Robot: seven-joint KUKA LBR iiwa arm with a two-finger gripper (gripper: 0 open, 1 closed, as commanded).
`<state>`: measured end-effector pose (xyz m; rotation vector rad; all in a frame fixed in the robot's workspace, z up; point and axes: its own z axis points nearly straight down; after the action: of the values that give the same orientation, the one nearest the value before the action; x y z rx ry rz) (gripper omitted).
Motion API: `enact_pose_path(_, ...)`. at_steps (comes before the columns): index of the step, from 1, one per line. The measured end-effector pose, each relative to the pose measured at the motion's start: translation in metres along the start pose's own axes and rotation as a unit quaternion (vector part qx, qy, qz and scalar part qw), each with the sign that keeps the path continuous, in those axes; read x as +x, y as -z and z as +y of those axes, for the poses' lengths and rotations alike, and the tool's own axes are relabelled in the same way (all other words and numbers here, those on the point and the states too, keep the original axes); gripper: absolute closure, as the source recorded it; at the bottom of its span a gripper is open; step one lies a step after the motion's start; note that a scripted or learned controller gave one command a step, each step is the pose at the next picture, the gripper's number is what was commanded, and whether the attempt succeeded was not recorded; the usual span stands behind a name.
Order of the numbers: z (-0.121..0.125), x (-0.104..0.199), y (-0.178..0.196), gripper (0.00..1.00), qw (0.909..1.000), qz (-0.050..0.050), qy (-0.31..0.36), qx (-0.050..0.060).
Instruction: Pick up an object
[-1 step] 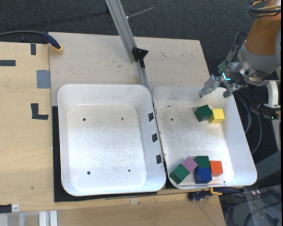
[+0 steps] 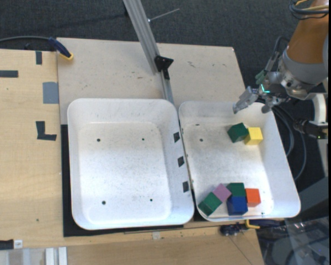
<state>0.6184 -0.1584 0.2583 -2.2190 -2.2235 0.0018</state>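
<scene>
Single fixed camera, mounted above the bench (image 2: 121, 59) and looking down at a slant. Both white bins fall fully inside the field of view: the right bin (image 2: 281, 164) sits right of centre, the left bin (image 2: 77, 148) just beside it on its left. The far bench edge lies above the right bin, the near edge below it. The arm (image 2: 308, 43) enters beyond that bin's upper right corner. The distance is moderate.

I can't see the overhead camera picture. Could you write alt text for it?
A robot arm's open pincer hovers over the far edge of the right bin, holding nothing. That bin holds a green block touching a yellow block, plus a cluster of blocks at its near edge.
</scene>
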Motion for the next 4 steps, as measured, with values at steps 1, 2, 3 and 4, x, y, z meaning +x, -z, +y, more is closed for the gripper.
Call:
enact_pose_path(1, -0.005, -0.002, -0.064, 0.00, 1.0000, 0.000, -0.001, 0.003)
enact_pose_path(2, -0.008, 0.000, -0.128, 0.00, 1.0000, 0.001, 0.000, 0.003)
enact_pose_path(3, -0.001, -0.002, -0.140, 0.00, 0.9999, -0.003, 0.000, -0.010)
enact_pose_path(4, -0.002, -0.002, -0.132, 1.00, 0.9999, -0.004, 0.000, -0.010)
